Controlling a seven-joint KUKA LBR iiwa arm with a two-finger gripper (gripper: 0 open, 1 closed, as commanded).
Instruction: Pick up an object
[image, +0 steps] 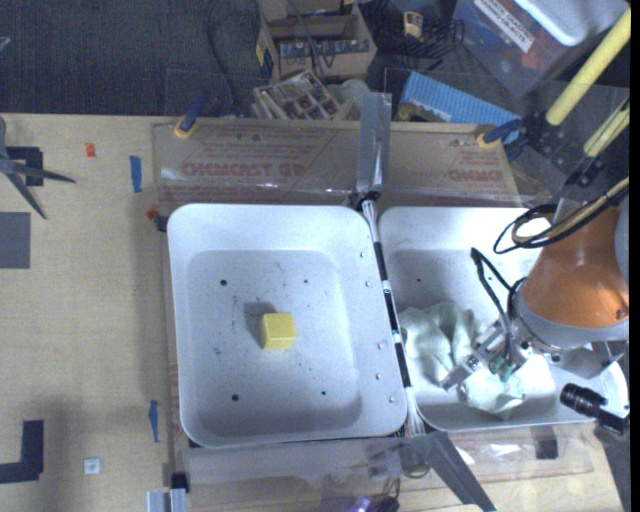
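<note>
The arm's pincer (487, 362) is down in the right bin (440, 235), low among a crumpled pale cloth (432, 335) that lies on that bin's floor. Whether it is apart, together or clamped on the cloth I cannot tell; the metal parts and the folds run into each other at this slant.

The cloth looks soft and limp, so it would likely drape and sag if lifted, and a pinch on a raised fold near its middle seems the safest hold, since a loose edge could slip out.

The other candidate is a small yellow block (279, 330), sitting alone near the middle of the left bin (200, 235), well apart from the arm. It looks light and stiff, with flat opposite faces that should suit a squeeze from above.

By count: two bins, one cloth, one block, all resting on the wooden surface (80, 300).
</note>
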